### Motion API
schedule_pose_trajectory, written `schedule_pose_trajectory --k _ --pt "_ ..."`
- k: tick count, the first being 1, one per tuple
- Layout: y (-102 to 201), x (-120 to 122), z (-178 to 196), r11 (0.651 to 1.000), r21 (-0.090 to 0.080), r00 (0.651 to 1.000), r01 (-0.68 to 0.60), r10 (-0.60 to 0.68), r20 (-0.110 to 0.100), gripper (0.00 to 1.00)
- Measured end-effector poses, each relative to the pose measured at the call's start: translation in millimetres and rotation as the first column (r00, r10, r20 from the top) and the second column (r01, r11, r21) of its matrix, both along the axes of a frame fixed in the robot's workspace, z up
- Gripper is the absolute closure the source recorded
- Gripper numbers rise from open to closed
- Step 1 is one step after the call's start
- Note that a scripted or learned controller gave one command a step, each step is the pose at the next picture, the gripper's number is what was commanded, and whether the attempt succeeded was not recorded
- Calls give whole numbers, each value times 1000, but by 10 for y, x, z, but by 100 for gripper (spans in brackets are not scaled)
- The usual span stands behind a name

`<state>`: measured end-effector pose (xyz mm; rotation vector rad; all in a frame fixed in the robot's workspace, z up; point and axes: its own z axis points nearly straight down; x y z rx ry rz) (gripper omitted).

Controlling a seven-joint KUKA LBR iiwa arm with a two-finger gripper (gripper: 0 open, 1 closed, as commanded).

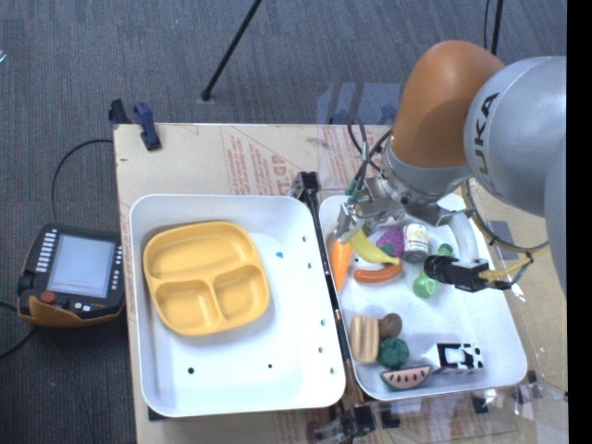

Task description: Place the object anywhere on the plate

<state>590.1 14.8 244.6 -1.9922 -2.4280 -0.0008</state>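
Observation:
A yellow plate (205, 277) with three compartments lies in the left white bin (231, 387). The right bin (504, 340) holds several toy foods: an orange carrot (340, 262), a yellow banana (370, 248), a red sausage (377, 274), a purple piece (393, 240) and a small bottle (416, 239). My gripper (357, 213) hangs low over the far left corner of the right bin, just above the carrot and the banana. The wrist hides what lies directly under it.
Nearer in the right bin lie a green piece (425, 285), a bread piece (364, 338), a brown ball (391, 324), a dark green broccoli (394, 351), a watermelon slice (405, 377) and a black-and-white block (460, 357). A handheld pendant (74, 276) sits on the floor at left.

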Motion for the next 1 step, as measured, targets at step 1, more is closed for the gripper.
schedule_pose_trajectory --k 1 --pt "799 -60 336 998 2 998 60 -60 -2 100"
